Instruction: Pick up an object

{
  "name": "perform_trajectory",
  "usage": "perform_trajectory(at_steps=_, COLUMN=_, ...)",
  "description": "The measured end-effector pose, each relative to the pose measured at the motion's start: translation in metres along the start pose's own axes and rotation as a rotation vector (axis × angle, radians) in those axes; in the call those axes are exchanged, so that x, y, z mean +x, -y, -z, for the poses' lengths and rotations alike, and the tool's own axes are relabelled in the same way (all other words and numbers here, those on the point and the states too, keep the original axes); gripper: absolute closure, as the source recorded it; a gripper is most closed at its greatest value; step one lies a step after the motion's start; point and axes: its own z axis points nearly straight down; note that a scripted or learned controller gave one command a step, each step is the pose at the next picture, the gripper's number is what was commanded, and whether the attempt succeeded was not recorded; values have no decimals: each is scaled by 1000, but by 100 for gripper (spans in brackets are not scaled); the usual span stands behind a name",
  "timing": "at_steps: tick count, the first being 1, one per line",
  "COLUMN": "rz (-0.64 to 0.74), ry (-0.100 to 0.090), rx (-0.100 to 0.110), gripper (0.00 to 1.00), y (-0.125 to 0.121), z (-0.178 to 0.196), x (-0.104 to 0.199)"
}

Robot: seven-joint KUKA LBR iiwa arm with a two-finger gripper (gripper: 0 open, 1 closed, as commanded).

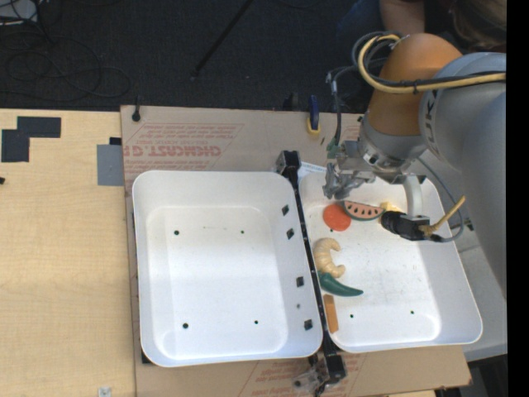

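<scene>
Since the orange round piece [335, 216] and the watermelon slice [364, 210] lie just below the claw [340, 185], near the far edge of the right bin [446, 304], a short drop would reach either. Whether the claw is released or clenched, I cannot tell. The slice's long axis runs left-right. A croissant [329, 256] and green pepper [340, 286] lie nearer the divider; the left bin [215, 263] sits beside.

My tabletop [58, 246] is pale wood grain, with dark squares near its far left edge. On it I see a brown cardboard sheet [207, 143] printed with red lettering. Two shallow white bins rest on that sheet, touching: the left bin [157, 263] and the right bin [446, 304].
</scene>
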Motion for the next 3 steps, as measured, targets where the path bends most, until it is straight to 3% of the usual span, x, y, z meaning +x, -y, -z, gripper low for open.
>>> perform_trajectory(at_steps=1, rz=-9, ry=3, rx=18, gripper=100, y=6, z=-98, x=-51)
perform_trajectory(at_steps=2, rz=-8, ry=2, rx=13, gripper=100, y=4, z=-82, x=-51)
perform_trajectory(at_steps=3, rz=-7, ry=2, rx=10, gripper=100, y=20, z=-105, x=-83)
